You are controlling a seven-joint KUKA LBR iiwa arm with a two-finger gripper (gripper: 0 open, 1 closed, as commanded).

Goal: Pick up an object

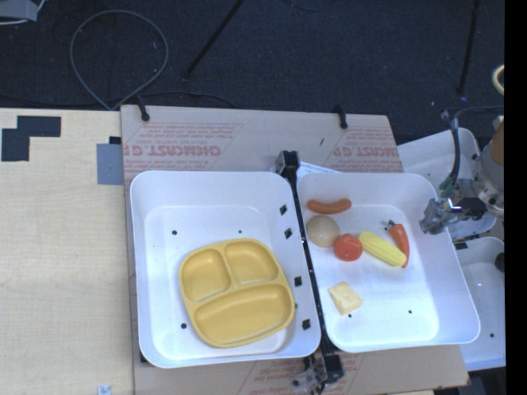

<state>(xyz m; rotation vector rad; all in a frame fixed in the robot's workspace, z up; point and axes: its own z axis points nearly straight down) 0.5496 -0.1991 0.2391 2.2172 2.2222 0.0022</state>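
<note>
The right bin (445, 303) holds toy food: a sausage (328, 206) at the back, a beige round piece (322, 231), a red tomato (348, 248), a yellow corn cob (383, 249), an orange carrot (400, 241) and a pale yellow cheese cube (345, 297). My gripper (436, 215) hangs at the right bin's right rim, just right of the carrot and apart from it. Nothing shows between its tips.
The left bin (156, 220) carries a yellow three-part divided plate (237, 293). A black divider with clips (298, 245) runs between the bins. Cardboard lies under both bins, and the wooden bench stretches to the left.
</note>
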